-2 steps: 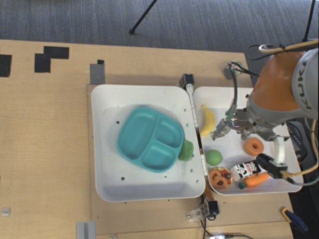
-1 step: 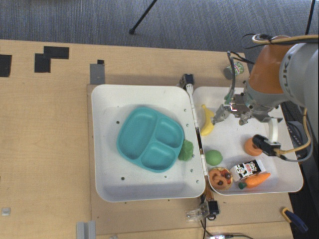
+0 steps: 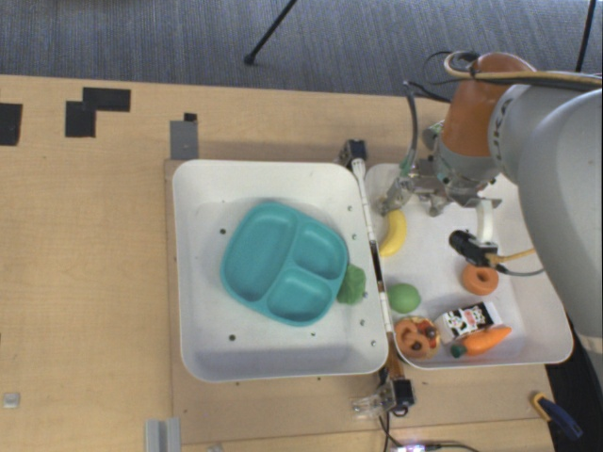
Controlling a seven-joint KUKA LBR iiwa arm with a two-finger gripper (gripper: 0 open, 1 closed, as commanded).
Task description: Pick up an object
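Hand (image 3: 435, 199) low over the right bin's (image 3: 528, 351) far end; whether open or closed, cannot tell. Toy banana (image 3: 393, 234) lies just beside it, toward the divider, long axis running near-to-far along the divider. Nearest candidate, I judge.

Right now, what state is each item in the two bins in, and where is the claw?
Teal divided plate: lying tilted in the left bin.
Green leafy toy: at the plate's right edge, left bin.
Banana: lying flat, right bin.
Green ball: loose, right bin.
Orange doughnut: flat, right bin.
Carrot: on its side by the near rim.
Claw: low over the right bin's far end, nothing seen between its fingers.
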